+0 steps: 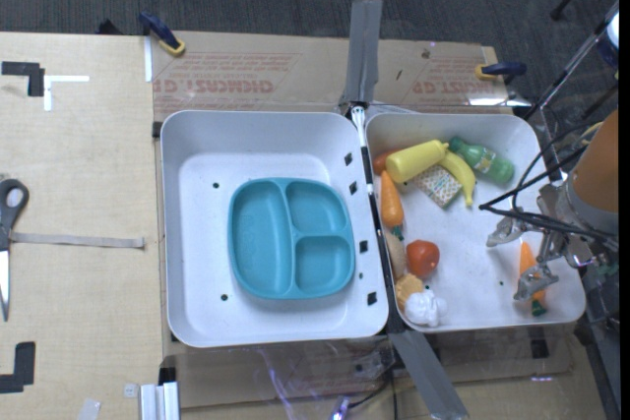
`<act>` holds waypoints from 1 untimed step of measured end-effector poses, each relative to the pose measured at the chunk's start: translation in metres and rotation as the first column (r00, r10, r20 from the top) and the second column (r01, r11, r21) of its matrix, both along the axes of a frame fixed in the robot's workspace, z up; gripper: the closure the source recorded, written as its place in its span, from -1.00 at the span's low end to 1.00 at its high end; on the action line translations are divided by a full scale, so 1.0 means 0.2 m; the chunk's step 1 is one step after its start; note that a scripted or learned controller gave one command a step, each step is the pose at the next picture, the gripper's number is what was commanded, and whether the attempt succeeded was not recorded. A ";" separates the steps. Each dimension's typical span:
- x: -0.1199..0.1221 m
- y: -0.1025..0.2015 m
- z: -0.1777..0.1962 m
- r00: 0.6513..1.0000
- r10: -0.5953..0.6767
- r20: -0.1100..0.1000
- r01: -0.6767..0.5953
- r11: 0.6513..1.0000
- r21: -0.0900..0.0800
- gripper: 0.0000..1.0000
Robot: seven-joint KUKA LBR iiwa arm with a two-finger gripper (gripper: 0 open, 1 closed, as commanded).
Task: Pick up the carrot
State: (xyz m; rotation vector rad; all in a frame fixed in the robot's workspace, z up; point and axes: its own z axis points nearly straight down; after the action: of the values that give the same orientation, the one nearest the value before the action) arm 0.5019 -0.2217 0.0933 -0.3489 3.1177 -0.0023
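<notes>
Your pincer point(527, 261) straddles the carrot point(528, 261) at the right bin point(472, 310) wall, grip state indeterminable, so a glancing close risks pushing it aside.

Teal tray point(292, 238); white bins point(187, 241); orange carrot point(392, 202); yellow banana point(460, 176); green bottle point(484, 160); red tomato point(422, 257).

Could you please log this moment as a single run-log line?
arm: in right bin | gripper: over carrot near right wall | grasp: unconfirmed | second carrot: by left wall | blue tray: left bin
</notes>
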 end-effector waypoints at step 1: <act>-0.06 0.01 0.01 0.999 0.046 0.009 -0.046 0.999 -0.002 -1.00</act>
State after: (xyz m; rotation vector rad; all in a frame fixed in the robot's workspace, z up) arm 0.4889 -0.2202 0.0955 -0.4188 3.0999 -0.0067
